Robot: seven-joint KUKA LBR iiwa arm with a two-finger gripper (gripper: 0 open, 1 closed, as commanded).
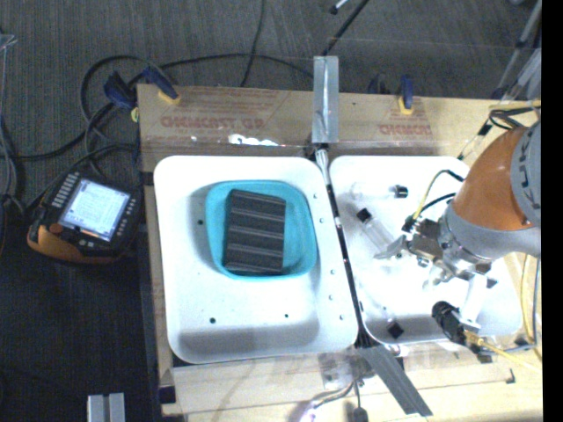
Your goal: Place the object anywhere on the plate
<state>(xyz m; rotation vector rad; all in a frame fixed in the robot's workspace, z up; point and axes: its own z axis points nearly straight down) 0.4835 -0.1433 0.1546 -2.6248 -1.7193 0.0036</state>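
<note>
A dark grey ribbed block (256, 230) lies flat on the cyan plate (301, 240), which sits in the left white bin (185, 306). The block covers the middle of the plate and stays within its rim. My gripper (412, 266) hangs over the right white bin (378, 178), well to the right of the plate. Its two grey fingers (390, 251) stand apart, open, with nothing between them. The orange band of the arm (497, 192) rises behind it.
Small black and clear bits (362, 214) lie scattered in the right bin, one (396, 330) near its front edge. A metal post (325, 95) stands at the back between the bins. A lit handheld screen unit (88, 209) rests on the floor at left.
</note>
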